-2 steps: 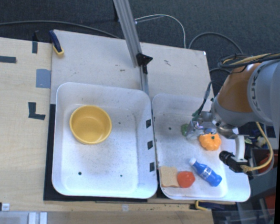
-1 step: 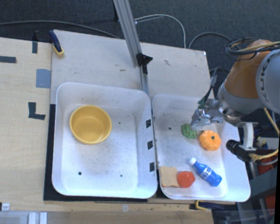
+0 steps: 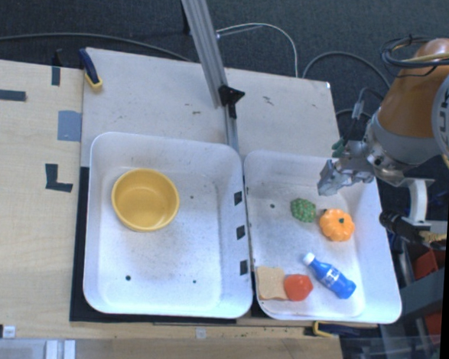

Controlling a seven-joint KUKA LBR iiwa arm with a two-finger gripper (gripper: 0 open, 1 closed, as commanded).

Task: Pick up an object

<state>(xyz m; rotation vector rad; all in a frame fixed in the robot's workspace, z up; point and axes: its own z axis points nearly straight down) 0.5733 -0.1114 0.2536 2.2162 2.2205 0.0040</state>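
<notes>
The setting is a robotics laboratory test cell, not a home or shop. A grey industrial arm with an orange band (image 3: 419,89) reaches over a pale workbench (image 3: 154,93) that carries two shallow white bins, the left bin (image 3: 100,204) and the right bin (image 3: 377,247), set side by side on a dark mat. Loose black cables (image 3: 258,31) run across the dark floor behind the bench. A slanted metal strut (image 3: 207,39) rises from the bench's middle. Strips of dark tape (image 3: 52,177) mark the adjoining wooden surface (image 3: 13,237). The bins hold toy-like sample items, including a yellow bowl (image 3: 145,199) and a small blue bottle (image 3: 330,276).
</notes>
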